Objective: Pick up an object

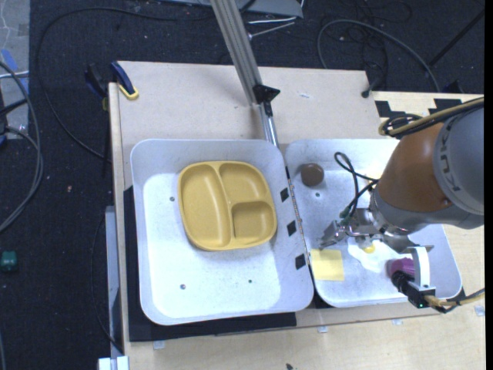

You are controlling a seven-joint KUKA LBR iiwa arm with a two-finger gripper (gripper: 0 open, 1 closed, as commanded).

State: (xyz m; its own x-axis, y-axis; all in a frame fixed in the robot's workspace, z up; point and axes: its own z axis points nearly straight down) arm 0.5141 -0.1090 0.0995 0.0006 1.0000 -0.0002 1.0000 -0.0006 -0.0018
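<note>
Purple object (400, 268) is lying at the near right of the right bin (323, 149), beside a white piece (368, 257). I am watching the gripper (343, 232) hovering over the bin middle; cannot tell its finger state. Yellow square (327, 265) is sitting just near-left of it, closest candidate; brown ball (312, 175) is resting farther off. Yellow tray (227, 205) is occupying the left bin (154, 206)

Two bins side by side on the bench

The left bin (154, 284) holds a tray (227, 205). Right of the tray, in the right bin (327, 149), lie a ball (311, 175), a flat square (327, 265) nearer the front, and the gripper (344, 233).
</note>
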